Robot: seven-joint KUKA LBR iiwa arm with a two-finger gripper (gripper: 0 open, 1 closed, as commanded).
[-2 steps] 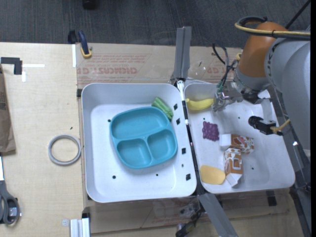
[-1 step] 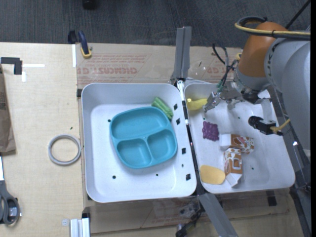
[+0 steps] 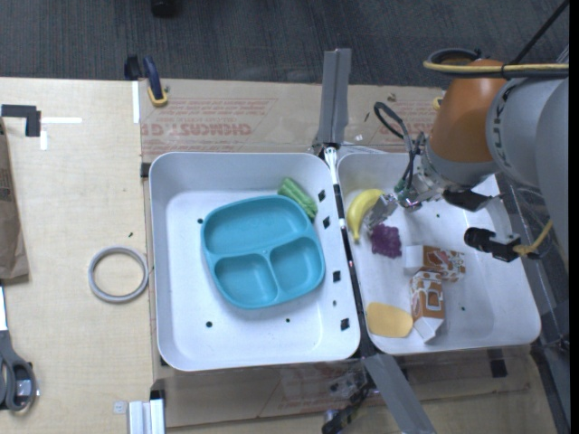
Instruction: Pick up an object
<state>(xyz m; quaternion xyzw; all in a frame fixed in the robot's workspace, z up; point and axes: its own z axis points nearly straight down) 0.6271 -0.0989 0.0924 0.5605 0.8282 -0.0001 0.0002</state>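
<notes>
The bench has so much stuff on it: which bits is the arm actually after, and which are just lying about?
For the job:
gripper
banana
grapes
carton
yellow slice
green toy
blue tray

Lying about:
tape ring
scissors
clamp

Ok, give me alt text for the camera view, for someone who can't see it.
A grey robot arm reaches from the right, its gripper low beside a banana and purple grapes in the right white bin. The left bin holds a blue divided plate.
</notes>
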